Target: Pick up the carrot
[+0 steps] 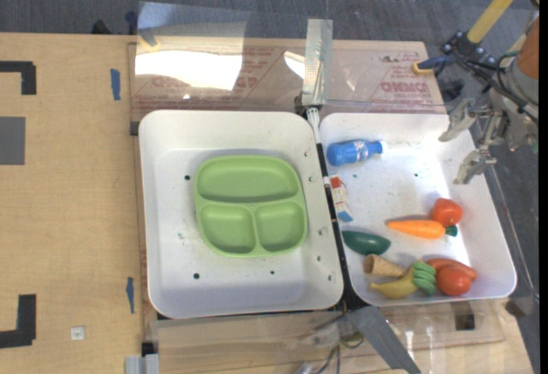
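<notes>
The grey two-finger gripper (473,147) hangs over the far right rim of the right shallow white bin (402,126), its thin metal fingers (451,126) spread apart with nothing between them. Below and to the left of the jaws, well apart from them, lies the orange plastic carrot (417,228), a red toy tomato (446,210) touching its leafy end; a blue plastic bottle (353,151) lies level with the jaws, far to their left. The left shallow white bin (163,192), farther left still, holds a green three-compartment plastic tray (250,204).

carrot (417,228) open above and left, tomato (446,210) touching its right end
</notes>
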`<state>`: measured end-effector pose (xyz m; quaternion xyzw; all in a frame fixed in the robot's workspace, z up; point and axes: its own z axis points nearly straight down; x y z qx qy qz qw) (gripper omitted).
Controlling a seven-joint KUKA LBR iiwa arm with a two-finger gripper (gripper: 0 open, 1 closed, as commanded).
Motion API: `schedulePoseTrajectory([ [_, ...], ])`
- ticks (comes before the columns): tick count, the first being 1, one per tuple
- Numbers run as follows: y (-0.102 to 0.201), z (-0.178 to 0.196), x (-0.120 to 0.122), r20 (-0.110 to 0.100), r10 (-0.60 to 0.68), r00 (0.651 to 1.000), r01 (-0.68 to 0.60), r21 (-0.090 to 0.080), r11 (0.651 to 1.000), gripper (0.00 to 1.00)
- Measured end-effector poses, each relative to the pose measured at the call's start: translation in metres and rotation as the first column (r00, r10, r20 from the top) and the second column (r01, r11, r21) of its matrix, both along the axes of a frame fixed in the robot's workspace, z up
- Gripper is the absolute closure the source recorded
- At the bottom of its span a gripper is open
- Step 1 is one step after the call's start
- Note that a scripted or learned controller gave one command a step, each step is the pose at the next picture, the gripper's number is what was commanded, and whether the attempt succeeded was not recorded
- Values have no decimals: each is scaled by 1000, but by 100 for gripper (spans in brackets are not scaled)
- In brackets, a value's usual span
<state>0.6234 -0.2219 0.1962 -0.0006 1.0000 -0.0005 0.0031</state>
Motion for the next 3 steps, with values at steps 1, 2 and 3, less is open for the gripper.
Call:
schedulePoseTrajectory([
  [1, 38, -88, -50, 9, -5, 1000, 5, -3, 1000, 0],
  [2, 46, -105, -131, 17, 62, 998, -62, -6, 998, 0],
  [3, 114, -78, -107, 5, 49, 999, -49, 2, 999, 0],
])
